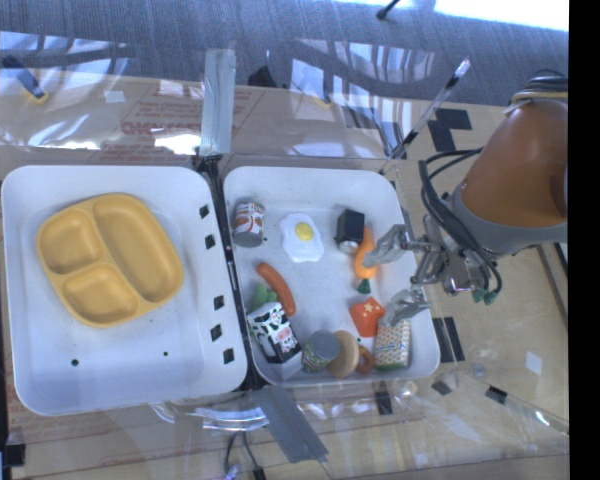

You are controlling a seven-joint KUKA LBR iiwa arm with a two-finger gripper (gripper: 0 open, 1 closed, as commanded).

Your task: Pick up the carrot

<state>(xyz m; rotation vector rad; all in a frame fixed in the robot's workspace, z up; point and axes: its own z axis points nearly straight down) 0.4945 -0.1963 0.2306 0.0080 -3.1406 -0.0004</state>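
Observation:
The carrot [364, 255] is a small orange piece with a green tip, lying near the right wall of the right bin [310, 176]. My gripper [397, 274] hovers at that bin's right edge, just right of the carrot. Its two fingers [387, 245] are spread wide, one near the carrot's top and the other lower by the strawberry. Nothing sits between them.
The right bin also holds a small can [248, 223], a fried egg [303, 236], a black block [349, 226], a sausage [276, 286], a cow-print carton [272, 330], a strawberry [367, 317], a tin [320, 351] and a wafer [392, 344]. A yellow divided plate [108, 258] lies in the left bin.

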